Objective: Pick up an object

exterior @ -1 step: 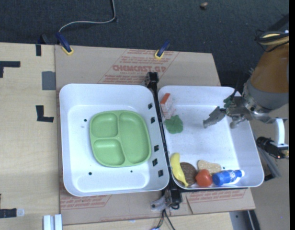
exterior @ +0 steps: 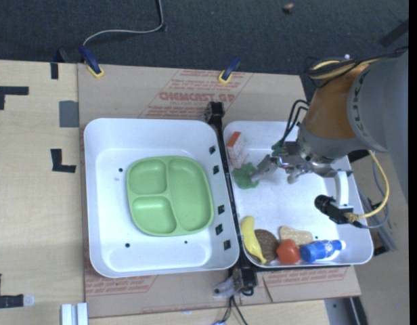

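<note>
**Gripper low over the green toy in the right bin**

The gripper (exterior: 262, 171) sits low in the right bin (exterior: 350, 249), at centre-right of the frame, its tip reaching left toward a small green toy (exterior: 245, 177) beside the divider between the bins. The tip looks to be touching or just beside the toy; whether the fingers are parted or closed, and whether anything lies between them, cannot be told from this angle.

The green toy looks like a light moulded piece, probably soft plastic or rubber, with an uneven outline. It should weigh little and not break, but a lumpy shape can slip out of a pinch; a hold across its thicker middle seems safest. Its place close to the bin wall leaves little room for a finger on that side.

Just above it lies a small pale packet (exterior: 235, 147) with red on it. Along the bin's lower edge rest a banana (exterior: 250, 237), a brown piece (exterior: 265, 241), a tomato (exterior: 288, 251), a tan piece (exterior: 294, 235) and a blue bottle (exterior: 321, 250), packed close together.

The left bin (exterior: 103, 147) holds a green tray (exterior: 170, 196).
</note>
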